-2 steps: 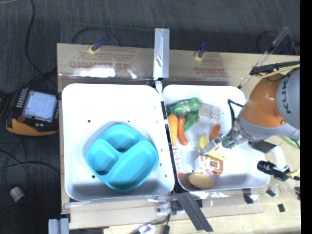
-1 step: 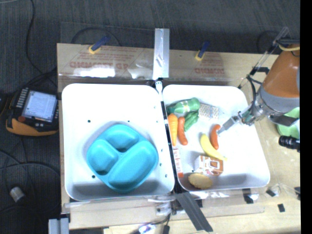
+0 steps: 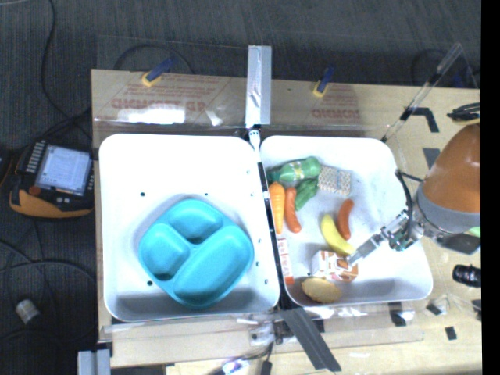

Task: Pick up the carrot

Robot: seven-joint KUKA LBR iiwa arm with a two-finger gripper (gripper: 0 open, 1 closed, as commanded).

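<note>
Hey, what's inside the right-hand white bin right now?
The right bin holds a carrot, an orange sausage-shaped piece, green vegetables, a speckled block, a small sausage, a banana, a carton and a cookie. Anything beneath them is hidden.

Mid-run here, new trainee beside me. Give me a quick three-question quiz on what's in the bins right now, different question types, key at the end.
1. True or false: the carrot lies against the left wall of the right bin, beside the divider.
2. Multiple choice: what sits in the left bin? A) a banana B) a blue divided plate C) a carrot
3. Fill in: the hand is low in the right bin, nearest the yellow ____.

Key
1. True; the carrot is at the bin's left side, apart from the hand.
2. B, the blue divided plate.
3. banana.
</note>
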